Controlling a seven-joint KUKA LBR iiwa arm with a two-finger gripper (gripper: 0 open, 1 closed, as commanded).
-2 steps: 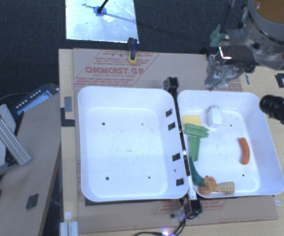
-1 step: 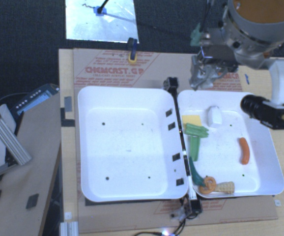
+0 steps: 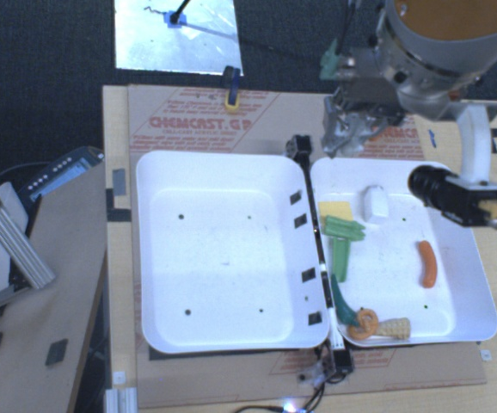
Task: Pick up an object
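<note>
My bench is a pale wooden board (image 3: pixel 188 377) over a printed brown cardboard sheet (image 3: pixel 197 119), on dark blue-grey carpet (image 3: pixel 42 50) where a shiny square metal plate (image 3: pixel 175 24) lies beyond the far edge.

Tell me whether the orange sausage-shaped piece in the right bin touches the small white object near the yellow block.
Apart. The camera view shows the orange piece lying alone toward the bin's right side, with bare white bin floor between it and the white object.
</note>
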